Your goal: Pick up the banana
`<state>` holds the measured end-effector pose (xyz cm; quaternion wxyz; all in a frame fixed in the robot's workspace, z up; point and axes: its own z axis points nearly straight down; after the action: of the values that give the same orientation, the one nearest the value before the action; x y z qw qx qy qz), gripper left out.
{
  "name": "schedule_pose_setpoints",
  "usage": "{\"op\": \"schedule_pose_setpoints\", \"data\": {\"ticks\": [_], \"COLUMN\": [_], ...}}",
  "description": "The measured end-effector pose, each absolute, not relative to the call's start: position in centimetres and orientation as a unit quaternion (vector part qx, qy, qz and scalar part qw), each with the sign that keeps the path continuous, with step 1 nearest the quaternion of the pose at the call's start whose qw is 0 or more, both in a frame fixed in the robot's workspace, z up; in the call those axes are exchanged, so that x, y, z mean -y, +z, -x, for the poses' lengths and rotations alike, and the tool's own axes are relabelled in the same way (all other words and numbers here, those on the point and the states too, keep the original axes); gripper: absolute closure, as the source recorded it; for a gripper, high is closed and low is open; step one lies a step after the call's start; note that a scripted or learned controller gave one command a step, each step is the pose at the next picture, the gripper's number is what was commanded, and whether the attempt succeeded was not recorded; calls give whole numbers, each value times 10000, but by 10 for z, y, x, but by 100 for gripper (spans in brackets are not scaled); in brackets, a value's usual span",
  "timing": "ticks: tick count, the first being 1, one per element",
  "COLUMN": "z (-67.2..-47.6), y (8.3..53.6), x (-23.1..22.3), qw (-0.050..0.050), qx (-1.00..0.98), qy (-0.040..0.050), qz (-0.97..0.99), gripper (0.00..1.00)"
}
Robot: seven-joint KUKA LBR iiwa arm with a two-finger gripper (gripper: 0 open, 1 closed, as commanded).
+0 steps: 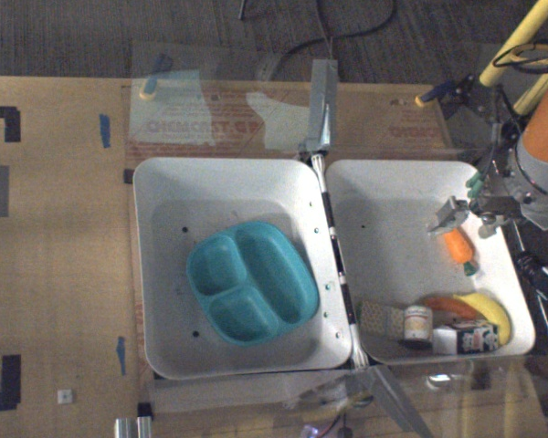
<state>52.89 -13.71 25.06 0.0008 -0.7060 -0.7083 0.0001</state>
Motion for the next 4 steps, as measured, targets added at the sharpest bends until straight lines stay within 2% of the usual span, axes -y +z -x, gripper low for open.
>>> {"op": "schedule_pose_setpoints", "data": {"ticks": [1,2,3,4], "z": [-513,-487,-482,-483], "y": [155,95,88,100], "x": [212,218,210,215], "qw": [-8,-1,-40,-99], "qx": [7231,7450,7965,7943], "qy": [-4,-39,-7,-15], "qz": [6908,6671,6046,6074], "gripper": [0,0,0,100]}}
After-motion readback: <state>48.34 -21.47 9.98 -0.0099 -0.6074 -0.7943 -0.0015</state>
